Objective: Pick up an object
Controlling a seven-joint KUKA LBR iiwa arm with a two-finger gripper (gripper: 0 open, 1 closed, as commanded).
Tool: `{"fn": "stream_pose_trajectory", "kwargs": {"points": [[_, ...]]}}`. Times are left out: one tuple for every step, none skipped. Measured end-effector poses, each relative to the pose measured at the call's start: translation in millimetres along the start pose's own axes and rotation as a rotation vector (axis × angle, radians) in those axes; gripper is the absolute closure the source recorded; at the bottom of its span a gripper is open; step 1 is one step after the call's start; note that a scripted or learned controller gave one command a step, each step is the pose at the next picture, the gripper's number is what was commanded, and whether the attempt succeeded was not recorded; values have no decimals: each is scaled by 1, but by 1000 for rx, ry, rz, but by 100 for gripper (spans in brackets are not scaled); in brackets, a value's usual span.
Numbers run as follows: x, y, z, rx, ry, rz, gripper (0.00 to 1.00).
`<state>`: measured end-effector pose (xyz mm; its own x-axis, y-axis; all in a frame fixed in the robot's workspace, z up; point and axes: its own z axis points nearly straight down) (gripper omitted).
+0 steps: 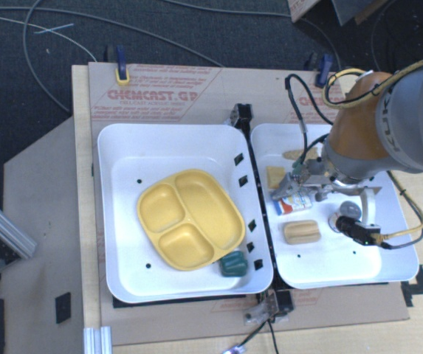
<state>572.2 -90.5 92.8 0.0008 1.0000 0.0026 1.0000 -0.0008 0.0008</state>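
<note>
Camera view showed the gripper low in the right bin, over a red-and-white item; whether its fingers were apart or together I could not tell. A tan block lay just below, possibly bread. Centre-left, the left bin held a yellow tray and green object.

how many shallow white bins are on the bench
2. The left shallow white bin holds a yellow divided plastic tray; the right shallow white bin sits beside it, under the grey arm.

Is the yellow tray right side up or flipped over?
Right side up. The tray in the left bin shows its three hollow compartments facing the camera, with the raised rim around them.
</note>
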Motion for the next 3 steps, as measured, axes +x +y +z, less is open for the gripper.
{"fn": "stream_pose_trajectory", "kwargs": {"points": [[-1,3,-16,-10,-3,0,100],[-2,6,-59,-4,-3,-2,100],[-4,15,-122,-7,-4,-2,100]]}}
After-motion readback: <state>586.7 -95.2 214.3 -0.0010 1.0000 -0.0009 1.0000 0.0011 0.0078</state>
